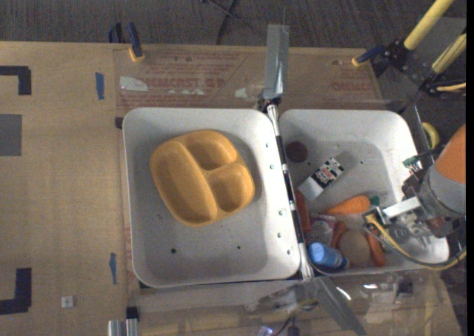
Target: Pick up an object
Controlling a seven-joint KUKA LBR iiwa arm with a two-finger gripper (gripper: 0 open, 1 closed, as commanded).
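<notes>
White bins, two, side by side on the worktop (67, 179).

Left bin (141, 253): one yellow divided plate (201, 176), centre-left of frame.

Right bin (370, 127), contents:
- brown disc (296, 151), upper left corner of the bin
- black-and-white box (327, 172), just below and right of the disc
- carrot (349, 205), mid-bin
- red strip (302, 212), along the left wall
- blue bottle (324, 254), tan ball (357, 248) and small orange piece (377, 251), crowded at the lower edge

Claw (400, 229): low over the lower right of the right bin, just beside the ball and the carrot. Whether it is apart or together cannot be told. Nothing is seen held.

Candidates for the pick: carrot, ball and orange piece, all near the claw.

Risks, as judged:
- The lower items touch or overlap, so a closing claw may catch two at once or nudge one aside.
- The ball looks round and may roll or squirt out.
- The bin's right wall is near and may foul the descent.
- The carrot tapers, so an off-centre grip may slip.
</notes>
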